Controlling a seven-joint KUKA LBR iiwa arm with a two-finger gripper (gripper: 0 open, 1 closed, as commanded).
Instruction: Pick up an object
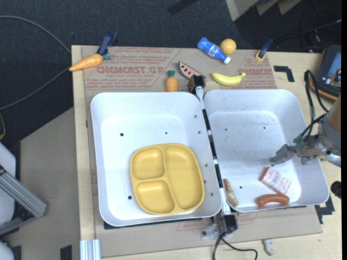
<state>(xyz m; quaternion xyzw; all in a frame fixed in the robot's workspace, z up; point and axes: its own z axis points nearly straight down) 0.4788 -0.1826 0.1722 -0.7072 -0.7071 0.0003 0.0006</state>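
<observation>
Two white bins sit side by side on the worktop [65,161], and I take the right bin [249,99] as the landmark for every place below. To its left, in the other bin [108,123], lies a yellow tray [167,177] with three compartments; it is far from the arm and I judge it is not the target. Inside the right bin, against its left wall near the front corner, lies a small tan piece [230,193]; I cannot tell what it is. Further right, on the bin's floor toward the front, lies a red-and-white packet [276,180], tilted, its long axis running from upper left to lower right. Just in front of the packet, near the front rim, lies a sausage [272,200], its long axis almost parallel to that rim.

Over the right half of this bin hangs the claw [282,156], reaching in from the right wall. Its dark tip points to the left and a little down. Whether it is released or clenched I cannot tell, and nothing is visible in it.

The packet lies just beside the tip, on the side toward the front rim, and the sausage is beyond it in the same direction. In my judgement the coming move is a short shift toward the front rim and then down, with the packet as the nearer choice.
</observation>
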